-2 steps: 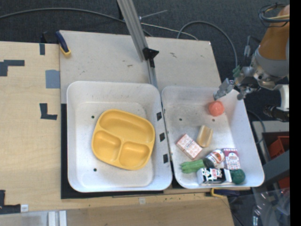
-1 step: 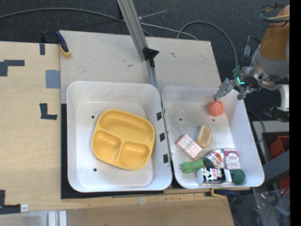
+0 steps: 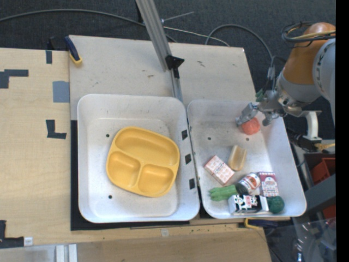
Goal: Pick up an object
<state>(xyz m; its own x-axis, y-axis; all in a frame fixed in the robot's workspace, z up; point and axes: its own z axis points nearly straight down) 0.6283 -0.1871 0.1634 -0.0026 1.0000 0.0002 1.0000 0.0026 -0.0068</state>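
My gripper (image 3: 254, 119) hangs over the back of the right bin (image 3: 289, 152), with its fingers spread open. A small red-orange round object (image 3: 251, 127) lies right at the fingertips, on the bin floor or just above it; I cannot tell if the fingers touch it. Further forward in the same bin lie a tan wedge (image 3: 237, 158), a pink patterned box (image 3: 219, 169), a green pod-like item (image 3: 222, 192), a small can (image 3: 250, 183), a red and white carton (image 3: 268, 183), a black and white carton (image 3: 248, 203) and a green ball (image 3: 276, 203).
The left bin (image 3: 87, 146) holds a yellow divided plate (image 3: 143, 161). A grey metal post (image 3: 155, 26) slants up from the bench between the bins. Cables run across the dark floor behind the bench.
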